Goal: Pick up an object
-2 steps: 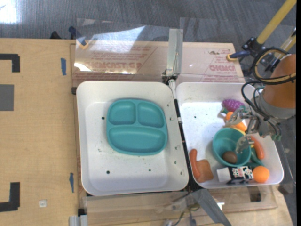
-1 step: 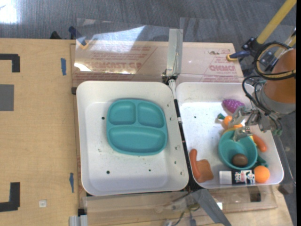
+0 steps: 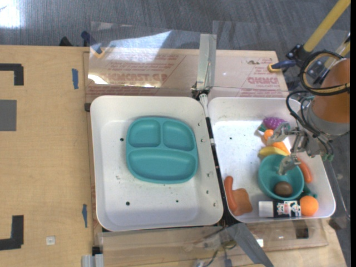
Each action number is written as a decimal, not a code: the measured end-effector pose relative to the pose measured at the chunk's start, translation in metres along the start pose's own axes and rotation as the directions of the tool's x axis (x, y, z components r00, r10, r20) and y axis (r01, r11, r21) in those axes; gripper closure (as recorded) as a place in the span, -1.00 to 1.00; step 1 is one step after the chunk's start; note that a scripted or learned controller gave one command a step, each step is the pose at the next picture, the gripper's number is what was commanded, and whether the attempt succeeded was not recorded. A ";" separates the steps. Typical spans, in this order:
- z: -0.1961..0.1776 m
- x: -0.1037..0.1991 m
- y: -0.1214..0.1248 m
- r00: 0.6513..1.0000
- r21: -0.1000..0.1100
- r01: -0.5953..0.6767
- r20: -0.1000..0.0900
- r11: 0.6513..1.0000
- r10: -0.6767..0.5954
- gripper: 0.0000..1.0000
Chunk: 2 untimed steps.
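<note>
My gripper point(image 3: 284, 149) hangs over the right bin point(image 3: 239, 121), its fingers open above the far rim of a teal bowl point(image 3: 272, 178). A yellow banana point(image 3: 275, 149) lies just under the fingers, and nothing is held between them. A brown round piece point(image 3: 283, 189) sits inside the bowl. Purple grapes point(image 3: 272, 122) and a small orange piece point(image 3: 268, 133) lie beyond the gripper. An orange carrot-like piece point(image 3: 306, 173) pokes out past the bowl's right side.
A teal divided plate point(image 3: 162, 150) lies in the left bin point(image 3: 105, 166). Along the right bin's near side are a brown-orange sausage piece point(image 3: 237, 198), a white bottle point(image 3: 277, 208) and an orange fruit point(image 3: 308, 206). The arm's orange band point(image 3: 332, 96) rises at the right.
</note>
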<state>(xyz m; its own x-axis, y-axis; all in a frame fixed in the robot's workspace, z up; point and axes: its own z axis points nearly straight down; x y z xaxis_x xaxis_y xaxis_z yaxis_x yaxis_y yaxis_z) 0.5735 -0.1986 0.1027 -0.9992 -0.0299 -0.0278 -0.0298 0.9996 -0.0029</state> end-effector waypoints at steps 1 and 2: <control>0.013 -0.011 0.039 0.999 0.000 -0.031 -0.015 1.000 0.031 -1.00; -0.001 -0.015 0.039 0.999 0.002 -0.031 -0.005 1.000 0.031 1.00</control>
<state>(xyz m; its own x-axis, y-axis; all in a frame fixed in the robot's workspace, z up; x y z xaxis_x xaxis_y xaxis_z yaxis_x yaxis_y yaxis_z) 0.5874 -0.1596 0.1042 -0.9997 0.0016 -0.0229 0.0017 1.0000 -0.0041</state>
